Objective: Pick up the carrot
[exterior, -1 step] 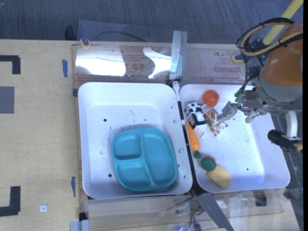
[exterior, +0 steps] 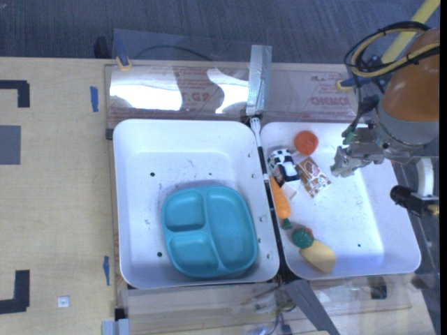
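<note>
The carrot [exterior: 280, 199], orange and elongated, lies in the right bin [exterior: 391, 246] against its left wall, running lengthwise along the divider between the two bins. Its upper end sits just below a black-and-white toy [exterior: 282, 163]; its lower end is close to a small green piece [exterior: 302, 239]. Just below and right of that piece rests a yellow, rounded toy food [exterior: 318, 255]. To the right of the black-and-white toy lies a brown and white snack packet [exterior: 312, 175], tilted, and above it an orange-red round fruit [exterior: 305, 142] near the bin's upper wall. The hand [exterior: 346, 160] hangs over the upper right part of the same bin, well apart from the carrot and to the right of the packet; whether it is released or clenched cannot be told, and nothing is seen in it. The arm's orange band [exterior: 413, 93] shows above it. The left bin [exterior: 140, 145] holds a teal divided plate [exterior: 208, 231] with three compartments. Both bins rest on a pale wooden counter [exterior: 52, 187].
</note>
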Controlling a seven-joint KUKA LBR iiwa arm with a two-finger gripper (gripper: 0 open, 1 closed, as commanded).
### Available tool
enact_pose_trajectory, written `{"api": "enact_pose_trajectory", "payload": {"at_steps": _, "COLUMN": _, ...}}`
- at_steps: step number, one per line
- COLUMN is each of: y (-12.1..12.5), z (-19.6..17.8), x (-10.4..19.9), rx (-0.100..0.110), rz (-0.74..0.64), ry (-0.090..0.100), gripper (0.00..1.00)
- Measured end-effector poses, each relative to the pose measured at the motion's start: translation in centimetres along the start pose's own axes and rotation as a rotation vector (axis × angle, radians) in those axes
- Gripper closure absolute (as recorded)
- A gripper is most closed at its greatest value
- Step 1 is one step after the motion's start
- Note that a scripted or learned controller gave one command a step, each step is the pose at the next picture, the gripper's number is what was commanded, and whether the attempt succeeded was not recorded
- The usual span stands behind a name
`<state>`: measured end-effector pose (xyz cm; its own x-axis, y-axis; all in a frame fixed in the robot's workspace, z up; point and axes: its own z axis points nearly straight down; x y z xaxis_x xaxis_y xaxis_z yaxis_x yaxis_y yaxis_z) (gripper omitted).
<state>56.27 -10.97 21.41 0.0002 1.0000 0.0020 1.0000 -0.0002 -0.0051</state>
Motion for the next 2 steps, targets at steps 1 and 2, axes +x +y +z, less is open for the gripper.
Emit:
{"api": "enact_pose_trajectory", "payload": {"at_steps": 1, "y": -1.0, "z": -3.4, "x": -2.7, "rx": -0.007, "rz": -0.212, "ry": -0.004, "gripper": 1.00}}
{"api": "enact_pose_trajectory", "payload": {"at_steps": 2, "y": 0.5, "z": 0.1, "x": 5.6, "rx": 0.002, "rz": -0.041, "ry": 0.000, "gripper": 1.00}}
